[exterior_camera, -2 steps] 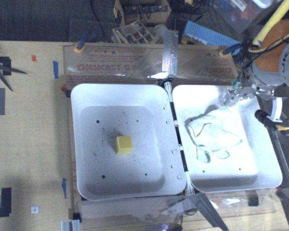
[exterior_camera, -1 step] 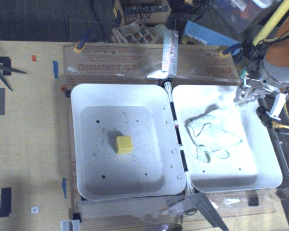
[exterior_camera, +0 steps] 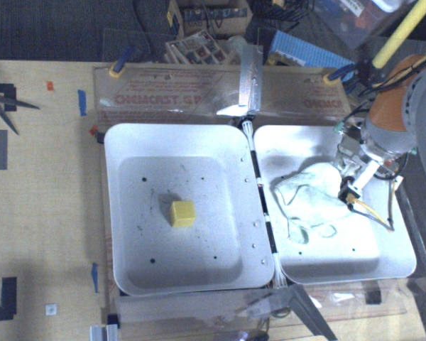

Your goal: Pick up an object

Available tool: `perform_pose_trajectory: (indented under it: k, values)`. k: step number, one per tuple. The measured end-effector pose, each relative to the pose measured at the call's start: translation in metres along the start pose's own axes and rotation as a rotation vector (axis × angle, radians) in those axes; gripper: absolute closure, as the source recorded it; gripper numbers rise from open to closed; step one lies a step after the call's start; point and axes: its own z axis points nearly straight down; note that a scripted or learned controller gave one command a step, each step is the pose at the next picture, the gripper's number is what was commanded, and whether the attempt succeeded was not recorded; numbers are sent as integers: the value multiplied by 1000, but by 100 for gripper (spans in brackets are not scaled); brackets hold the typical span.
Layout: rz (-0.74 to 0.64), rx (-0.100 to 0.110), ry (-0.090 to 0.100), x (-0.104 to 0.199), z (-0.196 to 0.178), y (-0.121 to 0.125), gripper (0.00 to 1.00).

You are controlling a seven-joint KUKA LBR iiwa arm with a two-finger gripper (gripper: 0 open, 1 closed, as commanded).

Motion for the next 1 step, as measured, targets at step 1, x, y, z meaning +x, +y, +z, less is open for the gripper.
perform_pose_trajectory:
  k: [1]
  values:
    - [-131,-2,-1,15,1,20,100]
